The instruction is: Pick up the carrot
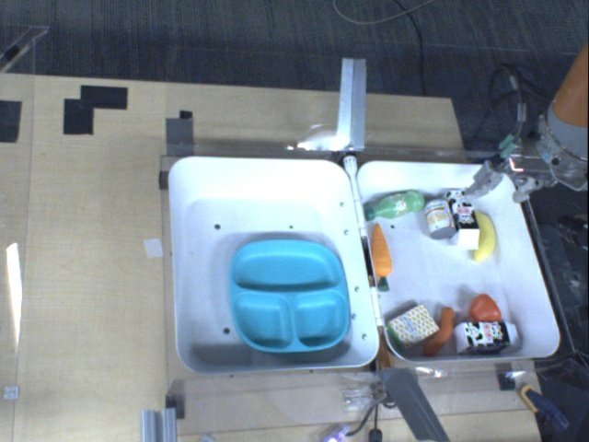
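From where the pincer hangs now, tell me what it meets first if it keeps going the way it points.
The pincer points down-left over the right bin. First in line looks like the small black-and-white item beside the banana, then the can. Depth is unclear. The carrot lies farther left.

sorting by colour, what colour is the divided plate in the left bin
Light blue plate, clearest in the camera view.
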Controlling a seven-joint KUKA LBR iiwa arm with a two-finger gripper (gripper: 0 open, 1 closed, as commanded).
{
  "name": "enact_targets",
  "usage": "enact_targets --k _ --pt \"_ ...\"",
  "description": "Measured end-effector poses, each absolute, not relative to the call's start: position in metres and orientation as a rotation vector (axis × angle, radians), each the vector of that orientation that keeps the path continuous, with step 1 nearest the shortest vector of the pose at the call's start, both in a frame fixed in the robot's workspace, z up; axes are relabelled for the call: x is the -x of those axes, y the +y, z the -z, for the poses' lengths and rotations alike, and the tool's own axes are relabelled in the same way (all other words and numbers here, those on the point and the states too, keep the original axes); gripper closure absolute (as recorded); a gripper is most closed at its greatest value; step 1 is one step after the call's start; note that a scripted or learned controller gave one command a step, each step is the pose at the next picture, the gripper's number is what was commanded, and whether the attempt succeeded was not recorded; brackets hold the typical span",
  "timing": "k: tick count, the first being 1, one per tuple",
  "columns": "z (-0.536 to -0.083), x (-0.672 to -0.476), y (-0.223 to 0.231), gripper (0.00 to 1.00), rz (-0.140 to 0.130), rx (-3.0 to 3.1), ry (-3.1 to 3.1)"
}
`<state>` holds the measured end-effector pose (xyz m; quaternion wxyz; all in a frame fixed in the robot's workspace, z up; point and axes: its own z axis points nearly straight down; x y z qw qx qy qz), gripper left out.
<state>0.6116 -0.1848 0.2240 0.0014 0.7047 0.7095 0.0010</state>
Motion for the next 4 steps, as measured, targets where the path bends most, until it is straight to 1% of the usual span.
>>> enact_targets --k 1,2,3,4 --pt "-0.225 -0.638 -0.186 0.00 -0.006 -2.028 2.388" --pt "-0.237 -0.640 -0.185 1.00 -0.009 -2.015 2.390" --pt "-0.235 -0.657 -0.181 1.00 -0.006 -1.839 2.534" --pt "-0.261 -0.671 -0.181 1.00 -0.004 -1.647 2.664"
